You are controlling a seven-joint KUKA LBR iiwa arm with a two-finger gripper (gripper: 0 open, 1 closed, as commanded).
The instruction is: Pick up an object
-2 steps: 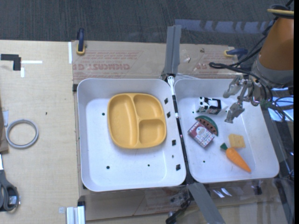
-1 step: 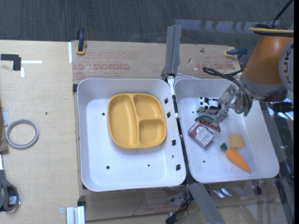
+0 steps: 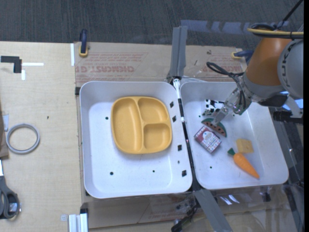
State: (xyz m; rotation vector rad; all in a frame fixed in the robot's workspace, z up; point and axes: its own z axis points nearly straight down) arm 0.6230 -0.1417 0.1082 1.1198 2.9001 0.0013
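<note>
In the right bin (image 3: 270,129) lie an orange toy carrot (image 3: 246,164), a tan block (image 3: 245,146), a red and white packet (image 3: 207,139), a watermelon-slice toy (image 3: 215,126) and a small black and white toy (image 3: 209,106). My gripper (image 3: 223,113) reaches in from the right and hangs low over the bin's upper middle. Its tip is just above the watermelon slice and beside the black and white toy. Whether it touches either one I cannot make out.
The left bin (image 3: 96,168) holds a yellow divided plate (image 3: 141,124). A grey divider (image 3: 177,52) stands behind the seam between the bins. On the bench at the left lie a roll of tape (image 3: 21,138) and scissors (image 3: 8,203).
</note>
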